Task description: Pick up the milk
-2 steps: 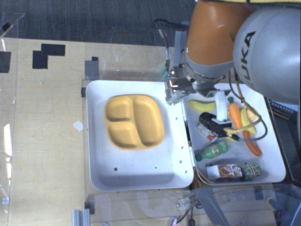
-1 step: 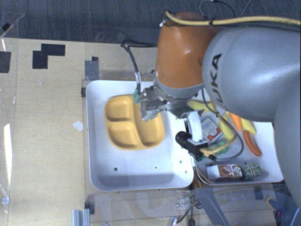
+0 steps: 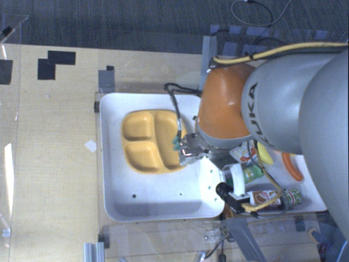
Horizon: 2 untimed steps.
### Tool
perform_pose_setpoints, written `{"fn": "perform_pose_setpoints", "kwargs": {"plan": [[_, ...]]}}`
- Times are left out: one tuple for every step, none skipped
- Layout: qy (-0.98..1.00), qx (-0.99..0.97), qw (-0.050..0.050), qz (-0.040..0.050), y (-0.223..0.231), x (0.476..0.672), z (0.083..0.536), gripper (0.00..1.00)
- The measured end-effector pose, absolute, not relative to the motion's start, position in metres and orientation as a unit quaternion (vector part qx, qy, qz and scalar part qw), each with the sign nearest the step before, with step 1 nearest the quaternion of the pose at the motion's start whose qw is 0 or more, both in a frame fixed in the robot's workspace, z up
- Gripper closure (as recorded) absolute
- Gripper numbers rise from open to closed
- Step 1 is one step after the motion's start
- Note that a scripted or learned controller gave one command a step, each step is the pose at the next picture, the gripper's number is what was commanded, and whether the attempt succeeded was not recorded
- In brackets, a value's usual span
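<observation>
A small white carton with red print [image 3: 244,154], likely the milk, peeks out from under the arm at the left end of the right bin [image 3: 305,192]. The grey arm with its orange band [image 3: 223,111] hangs over that bin and hides most of it. My gripper [image 3: 240,165] is below the wrist, right by the carton, and the arm covers it. Whether it touches the carton cannot be told.
A yellow divided plate [image 3: 150,141] lies in the left bin [image 3: 117,190]. Around the carton in the right bin lie a green packet [image 3: 252,174], a yellow item [image 3: 265,153], an orange carrot-like piece [image 3: 293,167], a brown-red box [image 3: 265,196] and a small can [image 3: 292,197].
</observation>
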<state>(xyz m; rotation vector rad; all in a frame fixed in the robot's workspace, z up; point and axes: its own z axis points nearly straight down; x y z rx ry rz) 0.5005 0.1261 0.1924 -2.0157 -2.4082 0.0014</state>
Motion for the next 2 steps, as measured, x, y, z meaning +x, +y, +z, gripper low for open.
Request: {"fn": "perform_pose_setpoints", "kwargs": {"plan": [[-0.791, -0.611, -0.001, -0.0024, 0.193, 0.488, 0.251, 1.0], [-0.791, -0.611, -0.002, -0.0044, 0.192, 0.489, 0.262, 1.0]]}}
